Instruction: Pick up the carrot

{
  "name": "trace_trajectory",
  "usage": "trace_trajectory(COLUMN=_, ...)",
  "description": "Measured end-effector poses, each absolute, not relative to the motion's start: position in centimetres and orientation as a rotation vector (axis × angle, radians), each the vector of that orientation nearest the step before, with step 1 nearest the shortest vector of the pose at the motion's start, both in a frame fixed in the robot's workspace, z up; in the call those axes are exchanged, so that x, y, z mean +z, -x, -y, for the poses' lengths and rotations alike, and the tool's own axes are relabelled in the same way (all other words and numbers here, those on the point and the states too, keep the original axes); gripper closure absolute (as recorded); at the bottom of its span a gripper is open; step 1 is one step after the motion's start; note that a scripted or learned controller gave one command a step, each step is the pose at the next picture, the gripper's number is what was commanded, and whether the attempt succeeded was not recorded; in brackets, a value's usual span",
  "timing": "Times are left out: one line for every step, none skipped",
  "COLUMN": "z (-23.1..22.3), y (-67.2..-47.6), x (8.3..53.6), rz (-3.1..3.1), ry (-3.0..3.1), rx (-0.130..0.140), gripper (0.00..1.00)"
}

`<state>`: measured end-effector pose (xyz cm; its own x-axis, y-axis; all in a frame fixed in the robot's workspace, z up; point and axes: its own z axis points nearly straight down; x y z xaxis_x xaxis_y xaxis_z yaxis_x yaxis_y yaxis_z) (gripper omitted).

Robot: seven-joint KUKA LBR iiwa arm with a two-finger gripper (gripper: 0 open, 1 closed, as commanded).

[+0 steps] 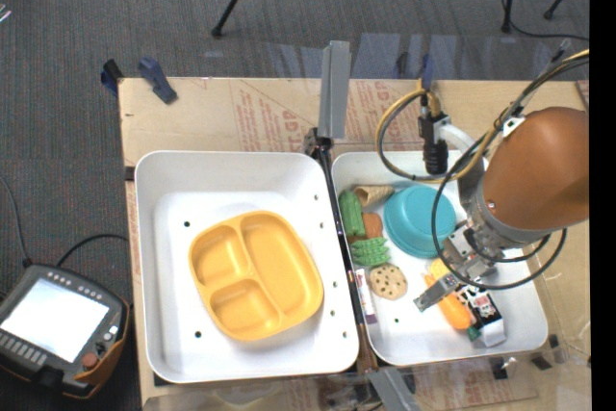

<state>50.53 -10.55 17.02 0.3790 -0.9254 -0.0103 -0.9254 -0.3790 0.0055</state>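
Observation:
The carrot (455, 313) is a short orange piece lying in the right bin (414, 346), toward its front right. My gripper (445, 292) hangs directly over the carrot's upper left end and covers part of it. Whether it touches the carrot I cannot tell. The grey arm with its orange band (537, 170) reaches in from the right above the bin.
Beside the carrot lies a small white and black box (487, 315). A teal bowl (416, 218), a cookie (388, 281), green vegetables (370, 251) and a beige cone (375, 195) fill the bin's left and back. The left bin (164, 207) holds a yellow divided plate (255, 274).

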Motion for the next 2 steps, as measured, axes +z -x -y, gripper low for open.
trace_trajectory(z=11.3, y=-52.1, x=8.9, rz=-1.731, ry=2.621, rx=0.022, gripper=0.0)
trace_trajectory(z=11.0, y=-52.2, x=10.0, rz=-1.737, ry=2.612, rx=0.023, gripper=1.0)
